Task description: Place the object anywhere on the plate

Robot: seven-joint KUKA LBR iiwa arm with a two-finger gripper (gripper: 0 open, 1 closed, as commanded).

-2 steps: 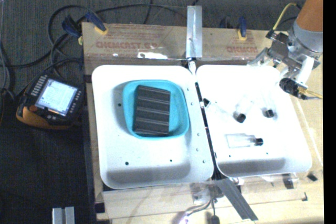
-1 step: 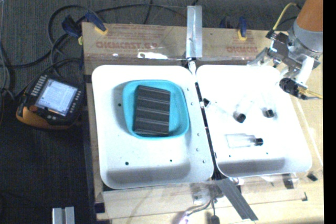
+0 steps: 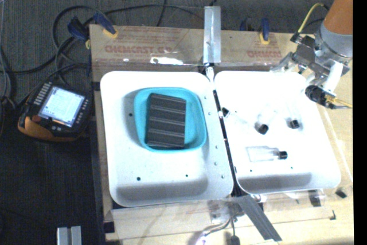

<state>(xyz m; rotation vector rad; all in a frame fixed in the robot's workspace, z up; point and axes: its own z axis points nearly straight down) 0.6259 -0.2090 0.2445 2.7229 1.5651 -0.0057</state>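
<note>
A blue plate (image 3: pixel 196 123) rests in the left bin (image 3: pixel 166 181). A dark grey ridged block (image 3: pixel 165 120) lies flat on the middle of the plate. My gripper (image 3: pixel 299 60) hangs over the far right corner of the right bin (image 3: pixel 287 178), well away from the plate and the block. Nothing shows in its grasp.
In the right bin lie small clear vials with black caps: one (image 3: pixel 262 127) and another (image 3: pixel 293 122) near the middle, a third (image 3: pixel 266 153) on its side nearer the front. A handheld pendant (image 3: pixel 57 109) sits left of the bench. A metal post (image 3: pixel 212 34) stands behind the bins.
</note>
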